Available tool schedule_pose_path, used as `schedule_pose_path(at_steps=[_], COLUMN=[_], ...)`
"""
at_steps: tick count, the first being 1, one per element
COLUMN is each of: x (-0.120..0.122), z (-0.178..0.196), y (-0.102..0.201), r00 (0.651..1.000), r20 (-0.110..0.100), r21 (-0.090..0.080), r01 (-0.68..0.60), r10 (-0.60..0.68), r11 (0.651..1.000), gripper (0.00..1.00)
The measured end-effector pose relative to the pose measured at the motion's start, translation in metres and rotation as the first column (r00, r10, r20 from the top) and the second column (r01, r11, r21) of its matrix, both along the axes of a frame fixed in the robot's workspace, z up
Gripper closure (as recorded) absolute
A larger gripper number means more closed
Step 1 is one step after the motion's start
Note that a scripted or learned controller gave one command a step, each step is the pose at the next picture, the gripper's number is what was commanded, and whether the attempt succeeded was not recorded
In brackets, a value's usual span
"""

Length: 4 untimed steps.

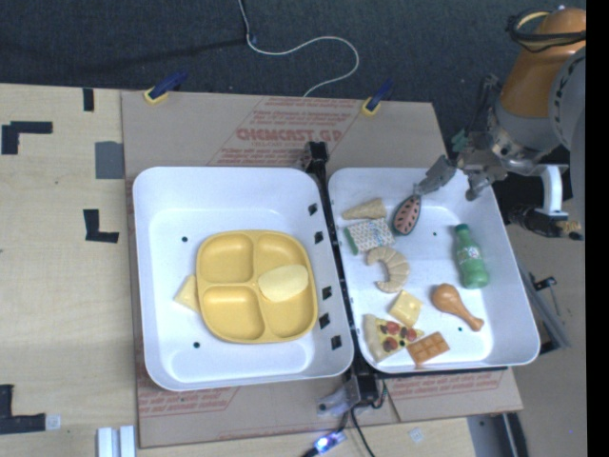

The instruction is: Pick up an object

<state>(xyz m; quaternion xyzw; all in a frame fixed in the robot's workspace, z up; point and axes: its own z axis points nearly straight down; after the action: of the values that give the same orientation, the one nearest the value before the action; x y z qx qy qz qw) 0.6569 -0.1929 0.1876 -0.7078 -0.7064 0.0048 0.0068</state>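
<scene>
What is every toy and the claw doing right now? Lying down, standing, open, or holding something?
Claw: open, holding nothing, above the right bin's far edge.
Green bottle: lying on its side.
Drumstick: lying flat.
Croissant: lying flat.
Watermelon slice: lying flat near the claw.
Pizza slice: lying flat.
Yellow plate: right side up in the left bin, a pale piece in one compartment.

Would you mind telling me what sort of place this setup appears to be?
Probably a robot lab's grasping bench: the gripper hovers over a white bin of toy food, beside a yellow divided plate, all on taped cardboard.
</scene>
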Motion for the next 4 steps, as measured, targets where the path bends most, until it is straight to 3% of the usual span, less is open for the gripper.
schedule_pose_path(at_steps=[1, 3, 4], x=[0.003, -0.006, -0.006], z=[0.010, -0.088, -0.104], y=[0.000, -0.004, -0.002], r00=[1.000, 1.000, 1.000], r20=[0.015, 0.010, 0.015], r21=[-0.003, -0.003, -0.005], r01=[-0.003, -0.004, -0.005], r10=[0.003, 0.004, 0.005], r11=[1.000, 1.000, 1.000], gripper=[0.00, 0.00, 0.00])
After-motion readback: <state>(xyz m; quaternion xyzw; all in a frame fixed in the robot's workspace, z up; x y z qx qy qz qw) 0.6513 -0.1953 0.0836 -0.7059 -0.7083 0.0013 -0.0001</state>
